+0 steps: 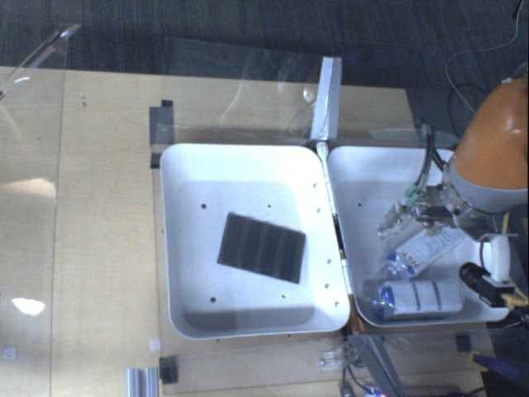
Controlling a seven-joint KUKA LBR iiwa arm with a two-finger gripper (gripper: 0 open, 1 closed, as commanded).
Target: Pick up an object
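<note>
Right now the gripper [407, 213] is low in the right bin [357, 180], its metal fingers hanging just above a clear plastic bottle [417, 253]; whether they're spread or pressed together, I cannot tell from up here. A second bottle [417, 298] with a blue cap lies against the near wall. Over in the left bin [190, 172], a dark ribbed pad [261, 247] lies flat.

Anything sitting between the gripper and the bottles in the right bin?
Nothing visible does. The gripper hangs inside the right bin, just above the clear plastic bottle, with a second bottle lying nearer the front wall. The dark ribbed pad lies apart in the left bin.
</note>
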